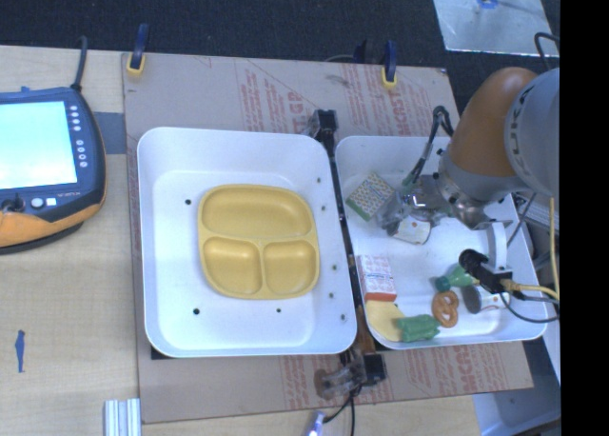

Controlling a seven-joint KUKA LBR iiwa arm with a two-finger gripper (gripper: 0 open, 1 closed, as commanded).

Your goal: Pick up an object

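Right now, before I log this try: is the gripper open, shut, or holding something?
Gripper: cannot be told. It is low in the right bin, over a small white object; a grasp cannot be seen.

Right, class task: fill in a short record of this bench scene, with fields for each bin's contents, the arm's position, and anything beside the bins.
left bin: one yellow divided tray, three compartments
right bin: green patterned packet, red-and-white box, pretzel, green pieces, a yellow piece
gripper: low over the right bin's upper part, beside the packet
beside bins: handheld control screen, on the bench at left
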